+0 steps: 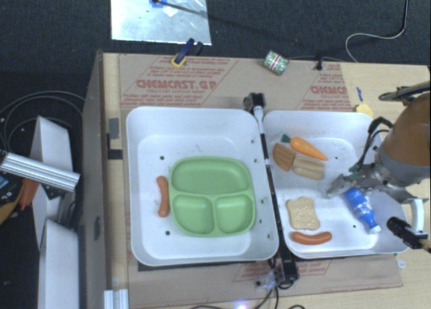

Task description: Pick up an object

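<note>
Tool hovering right by the blue bottle in the right bin

From my end the tool (342,185) sits low in the right bin (323,122), and I can't tell its grip state from this angle. The blue bottle (361,208) lies just beside it, toward the bin's front right corner, long axis slanting away toward that corner. Farther from the bottle, toward the divider, are the bread slice (303,213), a sausage (310,237), the carrot (308,147) and a cracker stack (296,161). I'd say nothing blocks the bottle.
</note>
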`<state>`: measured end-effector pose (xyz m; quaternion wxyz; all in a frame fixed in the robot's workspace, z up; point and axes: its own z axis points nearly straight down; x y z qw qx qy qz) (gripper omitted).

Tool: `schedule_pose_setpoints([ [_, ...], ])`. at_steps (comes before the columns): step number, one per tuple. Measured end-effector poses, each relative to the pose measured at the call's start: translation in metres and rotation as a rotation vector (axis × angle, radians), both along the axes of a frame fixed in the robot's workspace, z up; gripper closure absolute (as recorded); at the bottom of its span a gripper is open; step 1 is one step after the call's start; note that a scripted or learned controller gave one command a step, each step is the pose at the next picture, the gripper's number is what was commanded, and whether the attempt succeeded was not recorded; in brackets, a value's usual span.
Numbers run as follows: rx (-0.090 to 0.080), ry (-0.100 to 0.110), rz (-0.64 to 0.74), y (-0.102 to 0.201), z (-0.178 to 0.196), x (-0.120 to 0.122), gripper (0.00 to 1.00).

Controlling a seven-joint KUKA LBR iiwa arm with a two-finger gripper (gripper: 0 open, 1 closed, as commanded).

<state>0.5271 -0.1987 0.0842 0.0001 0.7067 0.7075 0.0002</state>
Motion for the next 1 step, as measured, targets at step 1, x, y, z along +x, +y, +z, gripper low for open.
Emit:
schedule_pose_setpoints([
  [1,0.001,-0.002,0.0,0.0005,0.0104,0.001,1.0],
])
